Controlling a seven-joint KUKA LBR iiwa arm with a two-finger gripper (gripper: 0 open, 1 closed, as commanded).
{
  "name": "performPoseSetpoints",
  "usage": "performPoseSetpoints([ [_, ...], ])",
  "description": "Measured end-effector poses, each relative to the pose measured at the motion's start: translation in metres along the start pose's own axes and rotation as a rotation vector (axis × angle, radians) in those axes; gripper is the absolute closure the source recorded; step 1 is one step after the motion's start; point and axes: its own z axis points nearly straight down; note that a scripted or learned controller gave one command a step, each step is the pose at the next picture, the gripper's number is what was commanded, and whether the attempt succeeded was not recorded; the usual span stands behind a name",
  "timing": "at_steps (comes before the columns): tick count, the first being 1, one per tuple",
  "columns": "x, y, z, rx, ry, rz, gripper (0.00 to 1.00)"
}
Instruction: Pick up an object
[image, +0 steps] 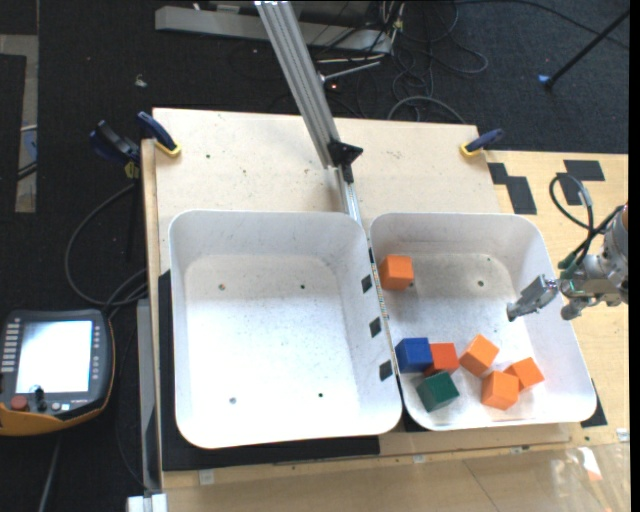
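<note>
So the blocks are all sitting in the right bin (520, 235): one orange cube (398, 271) is hanging out alone near the divider, and the rest are bunching up toward the front, a blue cube (413, 353), a green cube (437, 391) and a few more orange cubes (500, 388) right beside them. The gripper (545, 297) is hovering over that bin's right rim, gripping nothing; how far its fingers are spreading, I honestly can't tell. The left bin (190, 300) is sitting alongside.

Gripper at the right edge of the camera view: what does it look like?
The small grey metal gripper ends in slim grey fingers over the right white plastic bin. Behind it sits a pale grey wrist block with thin dark cables looping above; a small green detail shows there.
</note>
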Motion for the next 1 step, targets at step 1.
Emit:
performPoseSetpoints([
  [1, 0.0352, 0.0018, 0.0517, 0.004, 0.002, -0.004, 0.0],
])
